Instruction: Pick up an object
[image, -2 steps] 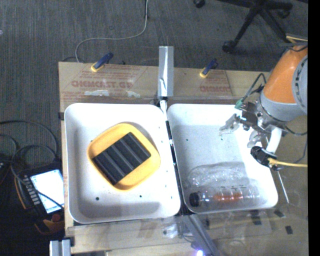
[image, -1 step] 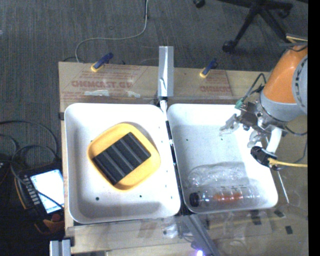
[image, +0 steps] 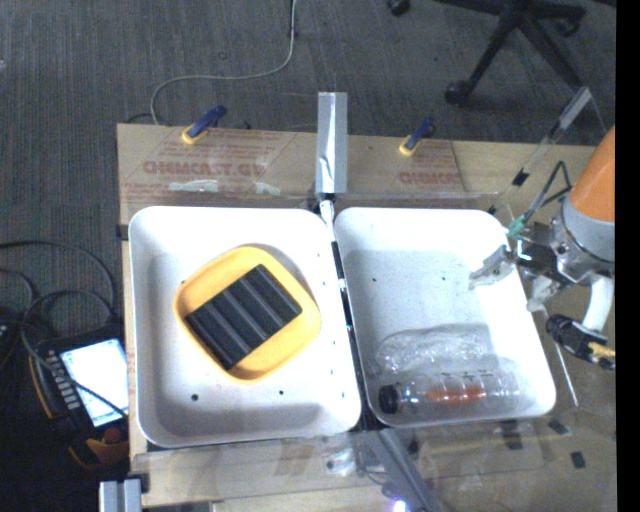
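A yellow tray (image: 248, 311) with a black ribbed insert is lying in the left bin (image: 150, 245), and a clear plastic bottle (image: 452, 392) is lying along the front of the right bin (image: 420, 235). The end effector (image: 497, 266) is hovering over that bin's right rim, above the bottle and well apart from it; whether it is apart or together cannot be told. The red writing on the surface (image: 200, 165) behind the bins is not legible.

The surface (image: 140, 160) below me is a pale brown board, and it lies on a dark grey floor (image: 80, 60). Two shallow white bins sit on it side by side, touching along the middle: the left bin (image: 150, 240) and the right bin (image: 400, 235). A clear sheet (image: 230, 165) lies flat on the far part of the surface. Two clamps with blue and yellow handles, one (image: 203, 123) on the far left and one (image: 416, 136) on the far right, grip the far edge.
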